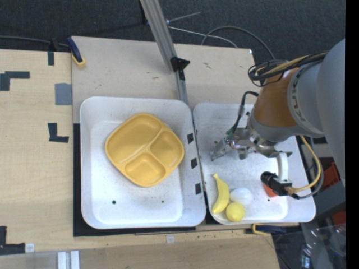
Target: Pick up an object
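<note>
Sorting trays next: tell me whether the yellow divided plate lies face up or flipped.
Face up: the yellow divided plate shows its three hollow compartments, lying flat in the left bin.

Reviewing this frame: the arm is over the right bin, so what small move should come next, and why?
Probably shift the gripper toward the near edge of the right bin, over the banana. The gripper sits above bare bin floor, while the banana, a yellow ball and a white ball lie clustered at that edge. The yellow tray lies in the left bin.
</note>
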